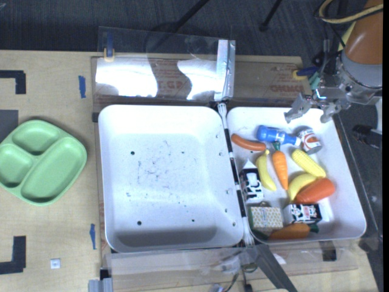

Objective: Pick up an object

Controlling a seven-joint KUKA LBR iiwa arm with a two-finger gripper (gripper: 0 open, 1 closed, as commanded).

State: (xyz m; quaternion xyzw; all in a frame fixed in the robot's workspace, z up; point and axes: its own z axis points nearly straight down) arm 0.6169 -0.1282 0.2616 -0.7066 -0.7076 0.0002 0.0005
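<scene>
My gripper (313,113) hangs over the far edge of the right bin (355,208), its two grey fingers spread open with nothing between them. Just below it in the bin lie a blue bottle (275,134) and a small round can (310,141). Further in are a red sausage (248,143), a banana (262,171), an orange carrot (279,168), two yellow pieces (308,162), a red-orange pepper (317,190), two black-and-white cartons (252,185), a speckled box (262,216) and a second carrot (292,231).
The left bin (164,169) lies beside the right one, sharing a middle wall. A green divided plate (39,161) rests on the bench at far left. A clear plastic panel (164,72) stands behind the left bin.
</scene>
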